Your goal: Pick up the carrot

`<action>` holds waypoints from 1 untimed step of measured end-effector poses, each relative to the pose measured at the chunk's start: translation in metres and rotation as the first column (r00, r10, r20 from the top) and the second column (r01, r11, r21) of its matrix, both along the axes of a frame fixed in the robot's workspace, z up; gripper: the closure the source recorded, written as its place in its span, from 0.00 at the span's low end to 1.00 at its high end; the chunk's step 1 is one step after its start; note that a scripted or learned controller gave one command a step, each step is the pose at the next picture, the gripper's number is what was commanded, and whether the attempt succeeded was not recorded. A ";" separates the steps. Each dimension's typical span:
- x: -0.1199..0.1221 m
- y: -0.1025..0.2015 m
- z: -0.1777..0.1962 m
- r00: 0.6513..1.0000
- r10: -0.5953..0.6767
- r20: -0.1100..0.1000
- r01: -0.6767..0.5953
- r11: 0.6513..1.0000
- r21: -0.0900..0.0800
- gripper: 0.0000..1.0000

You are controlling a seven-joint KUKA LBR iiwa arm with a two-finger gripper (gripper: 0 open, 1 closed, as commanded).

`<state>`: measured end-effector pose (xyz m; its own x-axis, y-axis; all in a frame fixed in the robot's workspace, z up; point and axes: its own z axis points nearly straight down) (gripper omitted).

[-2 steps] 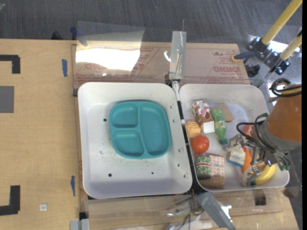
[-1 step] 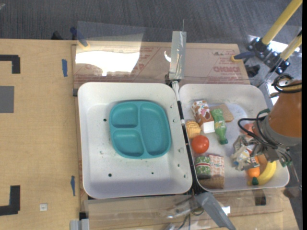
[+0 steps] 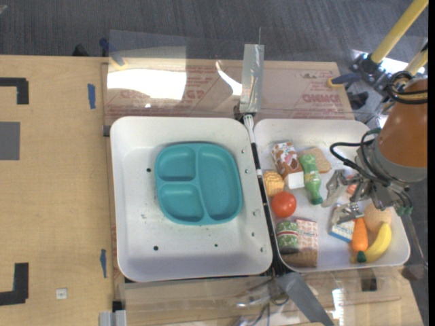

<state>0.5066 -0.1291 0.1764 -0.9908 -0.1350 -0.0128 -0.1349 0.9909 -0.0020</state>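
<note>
The carrot is orange with a green stub at its near end. It lies in the right bin near the front right corner, between a yellow banana and a small blue-and-white box. My gripper hangs just above and to the left of the carrot. Its two metal fingers are spread apart and hold nothing. The near finger ends close to the carrot's top end, and the wrist hides the bin's right wall.
The right bin also holds a red carton, a green bottle, a white cube, a tomato, a yellow corn piece and a labelled can. A teal divided plate lies in the left bin.
</note>
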 end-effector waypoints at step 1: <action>-0.003 -0.039 -0.078 0.997 0.075 -0.001 -0.075 0.997 0.000 1.00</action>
